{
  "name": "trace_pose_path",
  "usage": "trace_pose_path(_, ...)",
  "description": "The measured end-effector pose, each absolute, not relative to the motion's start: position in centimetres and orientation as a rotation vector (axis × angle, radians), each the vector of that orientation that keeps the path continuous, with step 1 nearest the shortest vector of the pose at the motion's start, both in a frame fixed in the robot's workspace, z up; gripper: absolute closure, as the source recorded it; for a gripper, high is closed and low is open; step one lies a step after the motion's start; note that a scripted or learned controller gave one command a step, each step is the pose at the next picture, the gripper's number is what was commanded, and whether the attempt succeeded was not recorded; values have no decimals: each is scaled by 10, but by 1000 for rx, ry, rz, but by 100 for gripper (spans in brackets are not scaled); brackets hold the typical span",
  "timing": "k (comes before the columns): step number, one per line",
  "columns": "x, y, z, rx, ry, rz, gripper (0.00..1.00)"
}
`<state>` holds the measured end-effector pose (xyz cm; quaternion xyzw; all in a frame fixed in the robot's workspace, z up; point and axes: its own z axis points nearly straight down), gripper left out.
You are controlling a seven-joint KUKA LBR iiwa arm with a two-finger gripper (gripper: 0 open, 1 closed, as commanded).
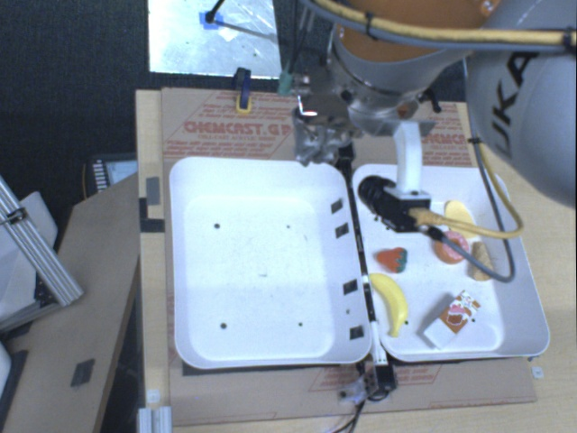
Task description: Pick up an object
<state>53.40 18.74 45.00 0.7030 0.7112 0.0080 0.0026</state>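
The grey, orange-banded arm [424,34] hangs over the bins' far edge, its gripper [317,142] state unreadable; a yellow plastic banana [391,301] lies near the right bin's [514,332] front-left corner.

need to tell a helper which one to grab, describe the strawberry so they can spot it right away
Look in the right-hand white bin, near the divider it shares with the left one. Just above the yellow banana lies the strawberry: a small red piece with a green end. It is the only red and green thing there; the doughnut to its right is pink and round.
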Motion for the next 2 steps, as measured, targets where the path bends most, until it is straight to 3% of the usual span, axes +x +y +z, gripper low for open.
trace_pose_path(1, 552, 235, 496, 2210, 2228, 14, 100)
trace_pose_path(2, 551, 232, 493, 2214, 2228, 3, 0)
